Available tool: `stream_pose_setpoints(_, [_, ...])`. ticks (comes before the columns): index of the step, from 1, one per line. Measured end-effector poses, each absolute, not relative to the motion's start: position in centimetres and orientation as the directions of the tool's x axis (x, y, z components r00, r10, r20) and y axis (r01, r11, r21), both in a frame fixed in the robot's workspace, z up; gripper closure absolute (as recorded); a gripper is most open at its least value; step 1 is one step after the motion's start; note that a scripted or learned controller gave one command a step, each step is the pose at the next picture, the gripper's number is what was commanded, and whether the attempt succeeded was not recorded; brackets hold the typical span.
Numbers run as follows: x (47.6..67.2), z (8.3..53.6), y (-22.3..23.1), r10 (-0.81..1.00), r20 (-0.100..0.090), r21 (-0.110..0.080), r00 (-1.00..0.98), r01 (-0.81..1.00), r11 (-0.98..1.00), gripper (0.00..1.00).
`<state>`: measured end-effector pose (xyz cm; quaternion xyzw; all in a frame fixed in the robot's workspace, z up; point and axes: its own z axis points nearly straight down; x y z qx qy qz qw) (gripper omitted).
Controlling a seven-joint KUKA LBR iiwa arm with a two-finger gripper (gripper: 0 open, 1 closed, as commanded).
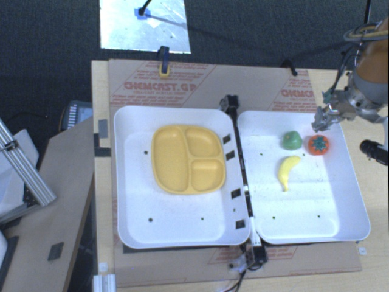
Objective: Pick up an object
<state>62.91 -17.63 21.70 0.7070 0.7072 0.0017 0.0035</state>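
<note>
Right, L bin point(130, 163) w/ yellow tray point(187, 159); R bin point(340, 215) w/ banana point(287, 170), tomato point(318, 145), green ball point(292, 140); tool point(322, 119) state unclear.

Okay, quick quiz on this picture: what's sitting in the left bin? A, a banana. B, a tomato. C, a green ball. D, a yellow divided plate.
D: the yellow divided plate lies in the left bin, while the banana, the green ball and the tomato all lie in the right bin.
</note>
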Motion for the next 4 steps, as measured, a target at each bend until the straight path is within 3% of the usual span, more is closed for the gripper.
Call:
stream_pose_setpoints(1, [63.1, 25.3, -17.7, 1.000, -0.002, 0.006, -0.004, 1.000, 0.004, 1.00])
stream_pose_setpoints(4, [60.0, 21.9, -2.2, 1.000, 0.002, -0.001, -0.009, 1.000, 0.009, 1.00])
